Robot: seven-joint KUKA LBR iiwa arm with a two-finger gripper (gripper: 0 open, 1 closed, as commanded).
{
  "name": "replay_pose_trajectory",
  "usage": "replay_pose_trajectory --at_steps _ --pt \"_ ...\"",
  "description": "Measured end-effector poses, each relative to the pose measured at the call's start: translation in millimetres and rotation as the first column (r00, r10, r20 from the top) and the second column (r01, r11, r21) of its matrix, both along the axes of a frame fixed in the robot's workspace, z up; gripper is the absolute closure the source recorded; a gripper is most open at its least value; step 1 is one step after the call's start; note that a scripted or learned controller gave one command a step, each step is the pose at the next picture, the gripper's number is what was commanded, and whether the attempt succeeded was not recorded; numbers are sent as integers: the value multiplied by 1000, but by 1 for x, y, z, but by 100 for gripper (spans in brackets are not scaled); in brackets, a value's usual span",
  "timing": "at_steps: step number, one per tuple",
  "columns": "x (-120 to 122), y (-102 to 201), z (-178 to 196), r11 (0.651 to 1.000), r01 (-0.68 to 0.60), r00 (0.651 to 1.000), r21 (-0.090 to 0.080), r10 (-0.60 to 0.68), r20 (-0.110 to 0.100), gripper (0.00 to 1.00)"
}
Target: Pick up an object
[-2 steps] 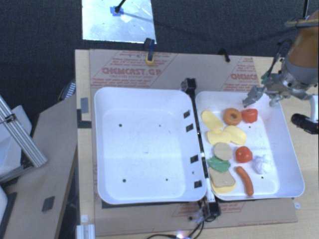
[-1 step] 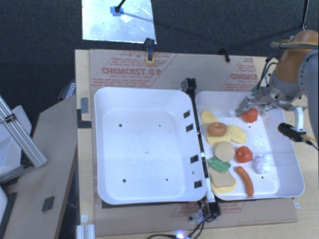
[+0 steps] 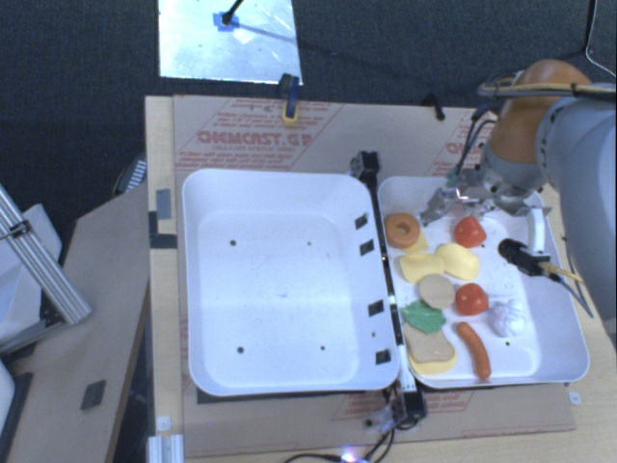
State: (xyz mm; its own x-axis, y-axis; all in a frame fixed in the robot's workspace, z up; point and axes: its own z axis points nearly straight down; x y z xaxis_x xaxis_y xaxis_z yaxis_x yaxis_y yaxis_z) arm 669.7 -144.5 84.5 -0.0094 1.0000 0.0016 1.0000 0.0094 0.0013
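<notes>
The right bin (image 3: 569,340) holds several toy foods. A brown donut (image 3: 402,230) lies at its upper left, with a red tomato (image 3: 469,231) to its right. Below them are two yellow pieces (image 3: 459,260), a tan disc (image 3: 436,290), a second tomato (image 3: 471,299), a green leaf (image 3: 422,316), a bread slice (image 3: 431,351), a red sausage (image 3: 474,349) and a white crumpled piece (image 3: 504,316). My gripper (image 3: 441,204) hangs over the bin's upper part, just above and between the donut and the upper tomato, with nothing seen in it.
The left bin (image 3: 202,258) sits beside the right one, with a black clipped divider (image 3: 378,258) between them. A white stick (image 3: 537,230) lies near the right bin's far right wall. The arm fills the upper right corner.
</notes>
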Motion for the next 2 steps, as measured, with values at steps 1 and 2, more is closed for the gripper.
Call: replay_pose_trajectory --at_steps 1,2 --pt "-75 4 0 1000 9 1000 -1 -9 -5 0" --pt "-71 4 12 1000 7 1000 -3 -7 4 100"
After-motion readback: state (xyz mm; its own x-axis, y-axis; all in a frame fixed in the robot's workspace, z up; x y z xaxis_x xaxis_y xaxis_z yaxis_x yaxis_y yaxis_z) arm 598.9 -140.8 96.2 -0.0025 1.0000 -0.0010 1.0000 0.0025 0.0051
